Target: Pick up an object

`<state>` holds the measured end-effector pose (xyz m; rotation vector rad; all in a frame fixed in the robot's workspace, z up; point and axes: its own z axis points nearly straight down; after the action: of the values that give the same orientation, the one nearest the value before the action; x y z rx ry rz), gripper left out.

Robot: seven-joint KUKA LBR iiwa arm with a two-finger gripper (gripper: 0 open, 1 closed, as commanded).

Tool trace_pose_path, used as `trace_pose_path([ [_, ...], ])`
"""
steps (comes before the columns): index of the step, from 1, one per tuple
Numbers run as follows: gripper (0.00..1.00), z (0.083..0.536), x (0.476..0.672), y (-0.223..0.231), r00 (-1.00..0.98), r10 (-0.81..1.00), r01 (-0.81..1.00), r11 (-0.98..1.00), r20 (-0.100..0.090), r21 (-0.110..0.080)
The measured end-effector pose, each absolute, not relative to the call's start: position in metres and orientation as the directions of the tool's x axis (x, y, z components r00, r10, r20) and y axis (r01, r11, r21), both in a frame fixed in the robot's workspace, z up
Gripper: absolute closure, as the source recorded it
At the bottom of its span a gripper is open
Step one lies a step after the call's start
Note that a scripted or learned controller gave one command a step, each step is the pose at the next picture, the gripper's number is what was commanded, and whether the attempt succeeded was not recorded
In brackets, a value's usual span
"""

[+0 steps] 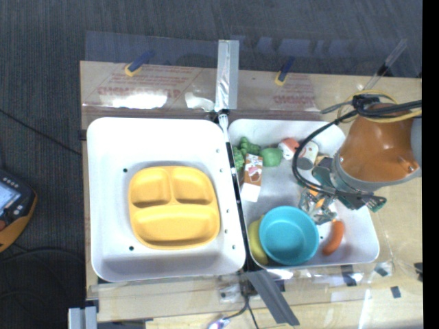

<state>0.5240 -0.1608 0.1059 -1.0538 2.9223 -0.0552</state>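
The right bin (357,252) holds several small things. A blue bowl (289,235) sits near its front, with a yellow item (254,242) poking out from under its left side. An orange sausage-shaped piece (333,238) lies just right of the bowl. A green toy (259,153) and a small brown-and-white carton (252,173) lie at the back left, and a red-and-white piece (289,144) lies behind them. My gripper (317,206) reaches down into this bin from the right, just above the bowl's right rim and beside the orange piece.
The left bin (110,149) holds a yellow divided plate (174,205) in its middle. The arm's orange band (376,149) and its cables hang over the right bin's back right corner. A metal strip (227,74) stands behind the two bins.
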Motion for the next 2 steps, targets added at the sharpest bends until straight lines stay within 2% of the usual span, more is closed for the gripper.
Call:
trace_pose_path([
  [1,1.0,0.092,0.553,-0.148,-0.786,-0.619,-0.618,0.786,-0.004,-0.017],
  [2,1.0,0.092,0.581,-0.213,-0.342,-0.94,-0.94,0.342,-0.015,-0.002],
])
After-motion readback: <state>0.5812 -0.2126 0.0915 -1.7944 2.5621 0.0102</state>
